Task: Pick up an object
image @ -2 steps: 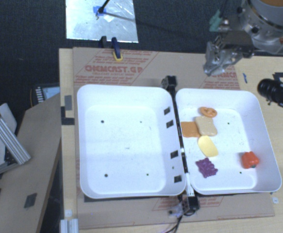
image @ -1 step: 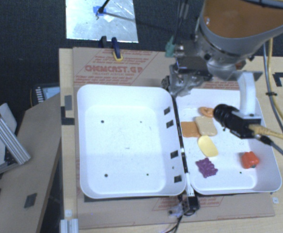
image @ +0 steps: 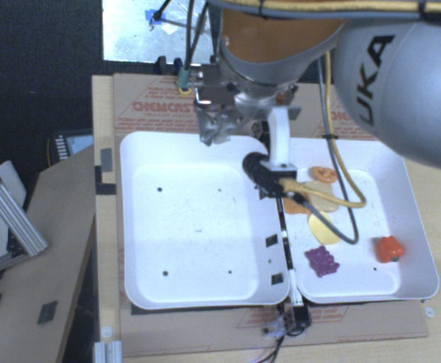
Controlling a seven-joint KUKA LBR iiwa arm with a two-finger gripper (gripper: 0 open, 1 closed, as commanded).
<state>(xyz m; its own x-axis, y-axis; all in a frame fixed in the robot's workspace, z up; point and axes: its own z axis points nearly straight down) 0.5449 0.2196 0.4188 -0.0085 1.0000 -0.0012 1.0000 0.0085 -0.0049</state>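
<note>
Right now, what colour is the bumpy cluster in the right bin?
Purple, clearest in the camera view.

- My arm (image: 386,74) shows as a big rounded grey shell, smooth and matte, with part of the black maker's lettering, "UKA", readable on it.
- Above the hand sits the broad orange band (image: 281,10), glossy, with a yellowish cable (image: 318,7) strung across it.
- The hand (image: 222,131) is bare grey metal, blocky, with small fittings; I cannot make out its fingers.
- Just beside the hand a white bracket (image: 280,138) carries a black cylindrical part (image: 262,174).
- From that part, a yellow hose (image: 341,199) and a dark cable (image: 333,229) loop away.
</note>
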